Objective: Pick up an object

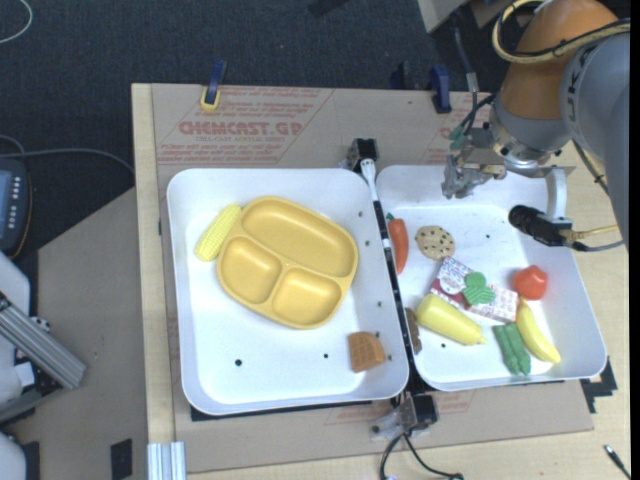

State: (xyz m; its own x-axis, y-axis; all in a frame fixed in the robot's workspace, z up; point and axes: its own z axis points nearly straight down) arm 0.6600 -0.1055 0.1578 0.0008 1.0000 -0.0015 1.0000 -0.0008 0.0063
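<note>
My gripper [458, 186] hangs over the far edge of the right bin [590, 353], with nothing seen in it. Just in front of it lies a chocolate-chip cookie [434, 241], and an orange-red carrot [398, 244] rests against the bin's left wall. Nearer the front are a pink and white packet [456, 278] with a green piece [478, 289] on it, a red tomato [531, 282], a yellow pepper [450, 321], a banana [538, 333] and a green bean pod [512, 349].
The left bin [200, 368] holds a yellow divided plate [285, 260], a corn cob [218, 231] at the plate's left and a brown waffle piece [366, 351] near the front. A small brown item [412, 331] lies by the divider between the bins.
</note>
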